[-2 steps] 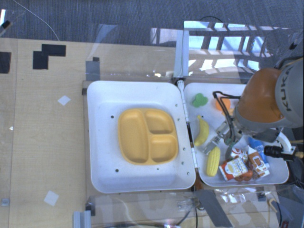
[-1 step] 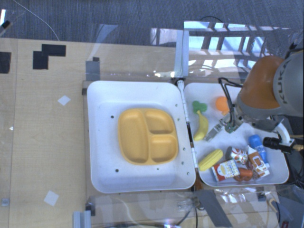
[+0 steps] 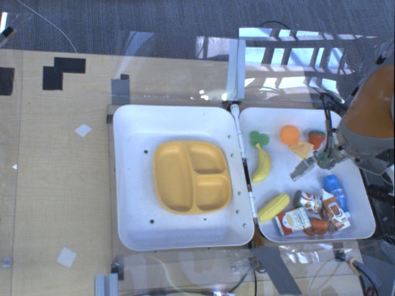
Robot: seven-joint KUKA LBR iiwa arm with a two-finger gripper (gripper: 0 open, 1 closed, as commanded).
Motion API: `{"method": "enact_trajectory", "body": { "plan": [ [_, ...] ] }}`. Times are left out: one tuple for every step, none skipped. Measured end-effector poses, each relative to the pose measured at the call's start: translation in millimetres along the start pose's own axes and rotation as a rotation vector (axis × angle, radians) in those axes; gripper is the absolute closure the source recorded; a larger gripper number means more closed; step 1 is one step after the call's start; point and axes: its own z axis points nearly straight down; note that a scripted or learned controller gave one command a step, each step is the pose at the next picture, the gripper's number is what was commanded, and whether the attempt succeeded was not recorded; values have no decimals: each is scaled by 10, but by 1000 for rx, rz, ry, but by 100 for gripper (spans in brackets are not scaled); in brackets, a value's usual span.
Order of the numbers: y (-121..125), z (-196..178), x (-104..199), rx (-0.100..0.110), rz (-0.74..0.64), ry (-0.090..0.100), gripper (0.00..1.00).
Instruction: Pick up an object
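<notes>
The right bin (image 3: 370, 227) holds several small items. A yellow banana (image 3: 262, 163) with a green stem lies near its left wall. An orange ball (image 3: 290, 134), a pale orange wedge (image 3: 302, 149) and a red item (image 3: 316, 139) sit toward the back. A yellow corn cob (image 3: 273, 207), a blue bottle (image 3: 332, 185) and printed food packets (image 3: 299, 219) crowd the front. My gripper (image 3: 303, 168) reaches in from the right, over the bare middle of this bin, between the wedge and the packets. Nothing shows held in it.
The left bin (image 3: 133, 134) holds a yellow divided plate (image 3: 191, 176) in its middle. A metal divider (image 3: 244, 165) runs between the two bins. The orange-banded arm (image 3: 370, 113) covers the right bin's far right corner. Wooden bench top lies to the left.
</notes>
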Motion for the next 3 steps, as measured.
{"method": "enact_trajectory", "body": {
  "plan": [
    [460,589,-546,-1,49,-1,0],
    [966,629,8,-6,5,-8,0],
    [988,510,5,-10,0,-10,100]
  ]
}}
